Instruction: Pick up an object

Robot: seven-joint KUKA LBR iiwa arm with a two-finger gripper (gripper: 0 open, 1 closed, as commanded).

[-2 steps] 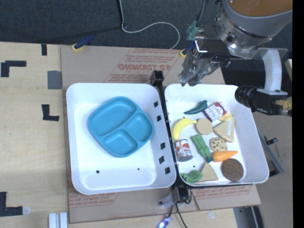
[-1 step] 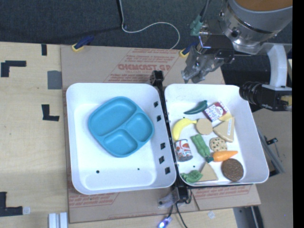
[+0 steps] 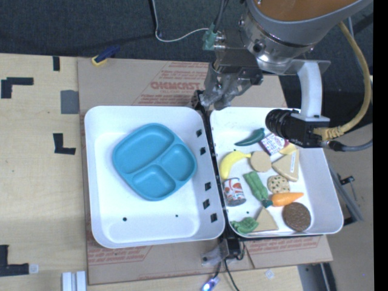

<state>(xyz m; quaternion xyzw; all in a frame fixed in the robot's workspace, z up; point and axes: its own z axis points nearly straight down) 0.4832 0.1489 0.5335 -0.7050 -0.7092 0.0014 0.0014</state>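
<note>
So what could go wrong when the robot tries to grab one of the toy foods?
1. The toys in the right bin lie crowded: the banana, cookie and carrot almost touch their neighbours, so the gripper might push several around or catch two together.
2. The gripper hangs over the bins' top edge, near the middle divider, so coming straight down it could bump the rim.
3. The can is round and might roll away.

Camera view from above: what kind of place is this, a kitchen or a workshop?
Probably a robot test bench, not a kitchen: a grey arm hangs over two white bins, and the food looks like toys.
</note>
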